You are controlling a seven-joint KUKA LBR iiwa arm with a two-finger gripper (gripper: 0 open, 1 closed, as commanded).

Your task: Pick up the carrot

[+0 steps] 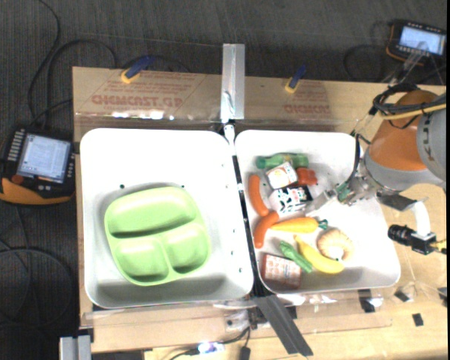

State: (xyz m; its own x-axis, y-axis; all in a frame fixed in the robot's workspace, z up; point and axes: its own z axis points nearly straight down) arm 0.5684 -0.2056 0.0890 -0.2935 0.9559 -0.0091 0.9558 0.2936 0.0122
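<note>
The carrot [298, 225], orange with a small green top at its right end, lies across the middle of the right bin [375, 223]. It rests among other toy foods, touching a banana [320, 262] below it. My gripper [342, 193] hangs over the bin's right half, up and to the right of the carrot and apart from it. Nothing shows between it and the carrot but bare bin floor.
The right bin also holds a cow-patterned carton [289, 199], two orange sausage shapes [256, 192], a green item [273, 161], a round peach-like fruit [334, 242] and a brown packet [281, 270]. A green divided plate [157, 235] lies in the left bin [97, 156].
</note>
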